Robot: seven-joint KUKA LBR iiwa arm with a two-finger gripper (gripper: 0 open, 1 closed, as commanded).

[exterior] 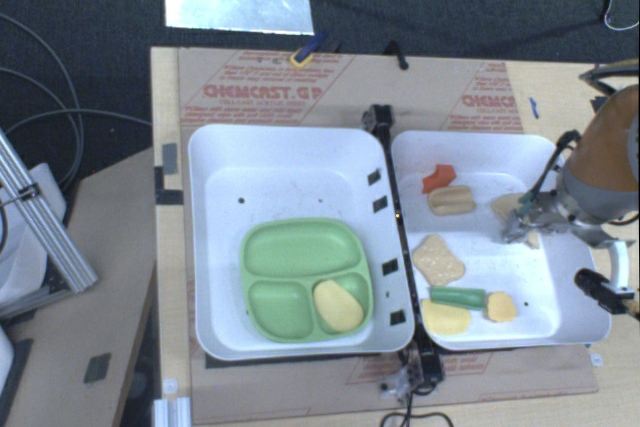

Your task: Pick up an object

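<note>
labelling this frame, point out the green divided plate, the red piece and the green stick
green divided plate [300, 250]: camera view, bare top compartment
red piece [438, 178]: camera view, its middle
green stick [458, 296]: camera view, mid-length

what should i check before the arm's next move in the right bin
1. Gripper low in the right bin: ok.
2. Target chosen: cannot tell; a pale piece lies right beside it.
3. Object held: cannot tell, the wrist hides the tip.
4. Other items apart from the gripper, namely red piece, tan bun, cracker, green stick: ok.
5. Green tray in the left bin, out of the way: ok.
</note>
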